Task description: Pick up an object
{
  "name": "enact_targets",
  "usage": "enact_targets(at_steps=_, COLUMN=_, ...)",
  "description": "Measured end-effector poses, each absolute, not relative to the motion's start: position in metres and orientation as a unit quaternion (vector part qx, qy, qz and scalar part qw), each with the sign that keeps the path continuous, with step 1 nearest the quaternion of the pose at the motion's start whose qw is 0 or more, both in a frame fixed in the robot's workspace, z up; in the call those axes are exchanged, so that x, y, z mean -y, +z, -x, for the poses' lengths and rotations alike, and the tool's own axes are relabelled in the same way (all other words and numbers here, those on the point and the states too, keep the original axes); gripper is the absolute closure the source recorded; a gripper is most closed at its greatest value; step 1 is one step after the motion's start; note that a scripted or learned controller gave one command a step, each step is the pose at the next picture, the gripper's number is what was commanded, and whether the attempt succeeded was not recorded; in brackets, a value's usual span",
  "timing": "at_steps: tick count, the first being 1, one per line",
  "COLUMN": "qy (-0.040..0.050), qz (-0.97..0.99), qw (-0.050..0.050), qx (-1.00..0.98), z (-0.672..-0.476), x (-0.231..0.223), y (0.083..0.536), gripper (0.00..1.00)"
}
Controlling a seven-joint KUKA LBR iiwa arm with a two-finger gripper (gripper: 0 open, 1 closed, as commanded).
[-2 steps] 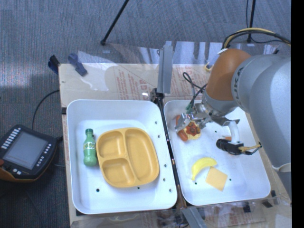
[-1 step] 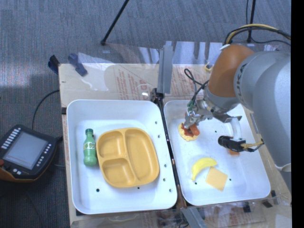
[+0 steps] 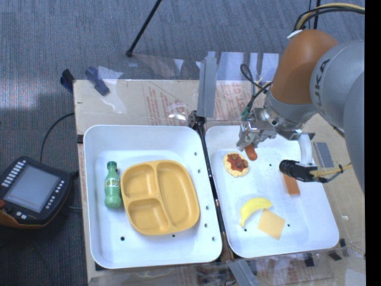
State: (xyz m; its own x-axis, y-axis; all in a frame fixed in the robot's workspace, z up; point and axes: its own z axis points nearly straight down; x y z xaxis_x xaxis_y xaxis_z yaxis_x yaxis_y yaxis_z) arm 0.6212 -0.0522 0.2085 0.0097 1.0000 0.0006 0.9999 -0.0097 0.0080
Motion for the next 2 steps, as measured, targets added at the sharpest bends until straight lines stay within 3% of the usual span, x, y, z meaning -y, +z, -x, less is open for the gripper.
enact_targets(at_steps=1, qy=-0.0005, qz=-0.709, qw=-0.001, qx=-0.705, z=-0.644, x=0.048, y=0.213, gripper=1.00)
enact_targets(at_steps=2, qy=-0.0030, qz=-0.693, qw=-0.003, qx=-0.720, z=-0.643, x=0.069, y=0.184, gripper=1.00)
